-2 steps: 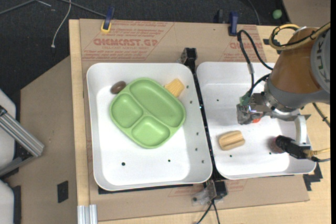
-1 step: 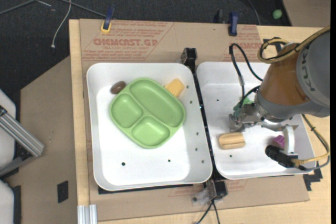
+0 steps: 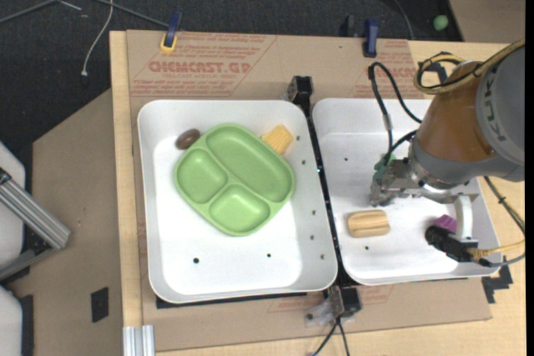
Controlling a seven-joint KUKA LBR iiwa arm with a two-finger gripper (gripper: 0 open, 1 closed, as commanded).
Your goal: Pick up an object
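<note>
A tan bread roll (image 3: 368, 223) lies in the right bin (image 3: 350, 129) near its front left. My gripper (image 3: 385, 194) hangs just above and to the right of the roll, under the orange wrist band; the roll is not between its fingers. A small purple object (image 3: 445, 223) lies at the right side of the same bin, next to a black part. In the left bin (image 3: 167, 204) rests a green divided plate (image 3: 236, 178), with a yellow wedge (image 3: 279, 138) at its upper right edge and a brown oval piece (image 3: 188, 138) at its upper left.
The arm (image 3: 467, 129) covers the right bin's far right part, with cables looping over it. A black divider (image 3: 317, 171) runs between the bins. Blue clamps (image 3: 173, 31) hold the cardboard base at the back. Cables lie on the dark floor behind.
</note>
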